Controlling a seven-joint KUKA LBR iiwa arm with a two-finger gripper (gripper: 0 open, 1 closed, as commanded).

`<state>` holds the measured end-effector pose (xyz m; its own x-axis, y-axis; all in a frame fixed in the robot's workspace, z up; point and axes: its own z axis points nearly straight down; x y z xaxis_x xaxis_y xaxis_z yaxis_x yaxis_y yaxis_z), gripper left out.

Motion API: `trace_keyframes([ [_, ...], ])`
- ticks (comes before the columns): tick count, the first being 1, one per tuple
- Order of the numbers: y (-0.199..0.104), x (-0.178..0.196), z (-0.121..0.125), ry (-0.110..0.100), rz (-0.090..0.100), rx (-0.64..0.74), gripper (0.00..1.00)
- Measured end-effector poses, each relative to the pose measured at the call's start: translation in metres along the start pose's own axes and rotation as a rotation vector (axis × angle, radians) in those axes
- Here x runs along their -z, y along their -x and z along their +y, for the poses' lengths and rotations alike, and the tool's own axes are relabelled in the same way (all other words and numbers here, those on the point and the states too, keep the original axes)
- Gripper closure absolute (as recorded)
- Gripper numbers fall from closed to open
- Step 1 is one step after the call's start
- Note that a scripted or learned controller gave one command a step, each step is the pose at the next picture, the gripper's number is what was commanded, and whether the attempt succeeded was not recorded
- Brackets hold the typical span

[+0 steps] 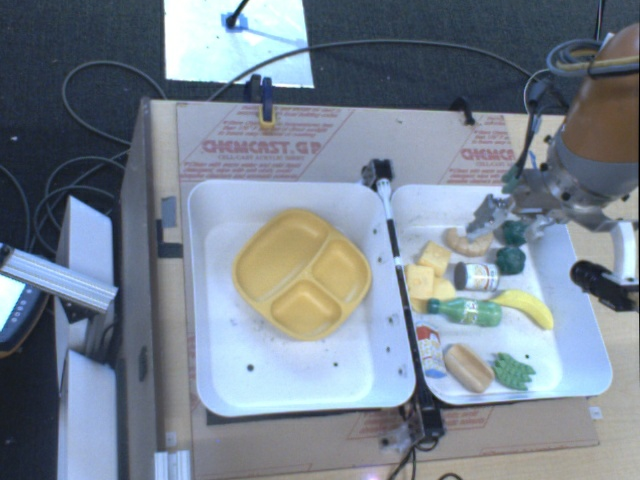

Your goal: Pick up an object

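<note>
My gripper (503, 216) hangs over the far part of the right bin (590, 353), low above the objects. Just under it lie a tan curved piece (466, 242) and two dark green round toys (512, 233) (510, 260). Closer to the camera are yellow cheese blocks (434, 257), a small labelled can (477, 276), a green bottle (468, 311) on its side and a yellow banana (527, 306). A hot dog bun (467, 366), a green leafy toy (512, 370) and a red-and-white can (429, 348) lie at the near edge.
The left bin (225, 368) holds a yellow divided plate (302, 272). A black-handled divider rod (392, 238) runs between the bins. The arm's grey and orange body (600, 128) looms over the right bin's far right corner. Cables lie on the dark floor beyond the bench.
</note>
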<state>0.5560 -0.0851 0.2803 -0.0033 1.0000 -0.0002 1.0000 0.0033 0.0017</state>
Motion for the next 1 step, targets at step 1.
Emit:
trace_keyframes([
  [1, 0.0272, -0.0995, 0.002, -0.003, 0.0, -0.002, 0.0],
])
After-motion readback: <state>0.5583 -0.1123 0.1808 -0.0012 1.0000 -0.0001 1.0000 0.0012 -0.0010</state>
